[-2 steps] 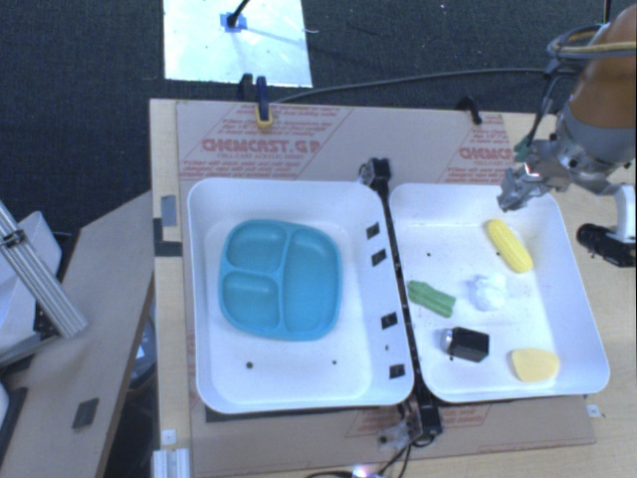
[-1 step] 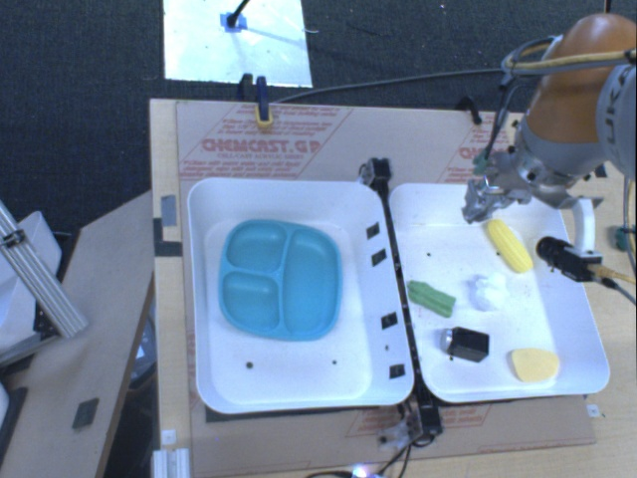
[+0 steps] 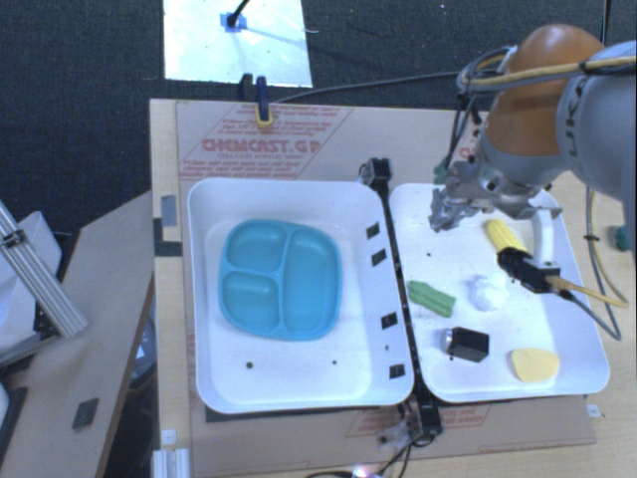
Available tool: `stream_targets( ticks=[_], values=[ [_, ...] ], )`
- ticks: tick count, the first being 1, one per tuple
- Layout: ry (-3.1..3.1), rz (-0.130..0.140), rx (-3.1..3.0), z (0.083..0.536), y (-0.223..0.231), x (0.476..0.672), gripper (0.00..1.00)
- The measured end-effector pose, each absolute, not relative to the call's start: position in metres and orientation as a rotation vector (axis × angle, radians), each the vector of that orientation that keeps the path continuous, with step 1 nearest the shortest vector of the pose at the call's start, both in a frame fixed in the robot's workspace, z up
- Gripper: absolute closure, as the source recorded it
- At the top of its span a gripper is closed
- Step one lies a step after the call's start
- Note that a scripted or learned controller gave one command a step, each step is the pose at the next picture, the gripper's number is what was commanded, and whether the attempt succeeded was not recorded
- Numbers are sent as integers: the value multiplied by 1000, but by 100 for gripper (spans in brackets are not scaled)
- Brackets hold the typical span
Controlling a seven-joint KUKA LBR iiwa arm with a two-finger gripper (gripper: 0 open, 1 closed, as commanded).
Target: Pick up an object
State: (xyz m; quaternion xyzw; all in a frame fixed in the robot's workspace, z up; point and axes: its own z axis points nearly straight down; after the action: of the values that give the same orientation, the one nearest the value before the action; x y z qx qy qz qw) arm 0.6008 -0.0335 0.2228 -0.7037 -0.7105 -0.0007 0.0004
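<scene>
Gripper (image 3: 448, 212) over right bin (image 3: 453, 267), far-left area; grip state cannot be determined.
Left bin (image 3: 219, 366) holds a blue plate (image 3: 284, 277); green piece (image 3: 431, 297), black block (image 3: 468, 344) and yellow wedge (image 3: 534, 364) lie nearer, apart from the gripper. Risk: closing here catches nothing. Both bins sit on a pale bench (image 3: 169, 167) over dark carpet (image 3: 80, 68).

Right bin (image 3: 577, 339): green stick (image 3: 431, 298) flat by left wall; white crumpled lump (image 3: 488, 292) mid-bin; black block (image 3: 467, 344), yellow wedge (image 3: 534, 364) near edge.

Glossy blue plastic tray (image 3: 280, 278) in smooth white plastic bin (image 3: 299, 381).
</scene>
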Motion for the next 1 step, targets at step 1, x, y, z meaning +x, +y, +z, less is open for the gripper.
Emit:
stream_targets(
  ticks=[1],
  values=[
    [-2231, -3, -2211, 218, 28, 599, 100]
  ],
)
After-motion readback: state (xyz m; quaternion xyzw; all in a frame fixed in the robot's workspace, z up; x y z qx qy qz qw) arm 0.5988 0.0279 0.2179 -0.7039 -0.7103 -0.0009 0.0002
